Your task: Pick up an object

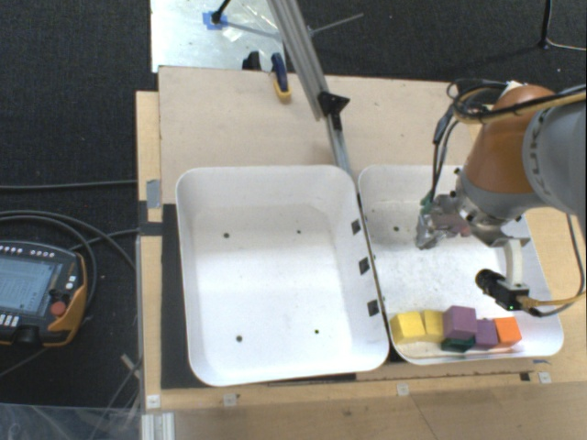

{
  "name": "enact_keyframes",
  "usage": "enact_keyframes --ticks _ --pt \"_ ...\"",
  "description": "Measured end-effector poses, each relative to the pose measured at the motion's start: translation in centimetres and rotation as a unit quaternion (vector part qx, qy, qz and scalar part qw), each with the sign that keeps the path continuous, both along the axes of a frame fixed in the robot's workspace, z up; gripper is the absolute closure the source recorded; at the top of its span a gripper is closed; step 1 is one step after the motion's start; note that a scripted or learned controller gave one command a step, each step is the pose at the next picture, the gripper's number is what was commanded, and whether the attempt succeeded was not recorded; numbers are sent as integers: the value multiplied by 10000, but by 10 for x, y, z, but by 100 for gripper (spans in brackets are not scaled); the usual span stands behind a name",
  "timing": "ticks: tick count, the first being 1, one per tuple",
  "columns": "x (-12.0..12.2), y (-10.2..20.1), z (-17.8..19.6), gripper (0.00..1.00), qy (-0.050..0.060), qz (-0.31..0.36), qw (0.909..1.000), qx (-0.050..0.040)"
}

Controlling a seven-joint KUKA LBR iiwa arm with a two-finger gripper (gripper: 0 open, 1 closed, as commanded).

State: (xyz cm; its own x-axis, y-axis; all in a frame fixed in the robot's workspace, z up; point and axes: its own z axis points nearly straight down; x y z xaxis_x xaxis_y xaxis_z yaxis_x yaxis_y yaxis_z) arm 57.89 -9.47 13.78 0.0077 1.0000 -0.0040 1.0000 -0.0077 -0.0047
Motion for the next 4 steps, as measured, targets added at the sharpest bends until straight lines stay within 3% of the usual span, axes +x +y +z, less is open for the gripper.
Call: enact_keyframes --ticks 1,2,3,4 --pt "-4 -98 43 100 -48 6 10000 -11" --pt "1 -97 -50 100 -20 37 10000 20" --pt "23 -13 29 100 -78 108 9999 30" --pt "-48 -6 66 100 -25 40 10000 27"
